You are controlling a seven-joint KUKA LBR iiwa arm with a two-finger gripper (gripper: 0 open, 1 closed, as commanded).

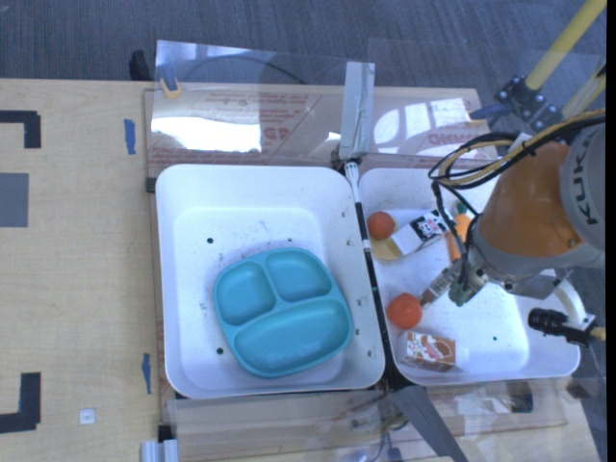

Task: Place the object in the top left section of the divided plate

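One orange ball just left of the end effector, its grip state unclear, blue divided plate in left bin.

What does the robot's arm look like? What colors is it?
The arm is big and rounded, grey with a wide orange band above the wrist. Dark letters are printed on the grey part. Black cables loop around it. At the tip sits a small end effector, metal-grey with a bit of green.

One fixed cam above bench, slanted down, both bins in frame.
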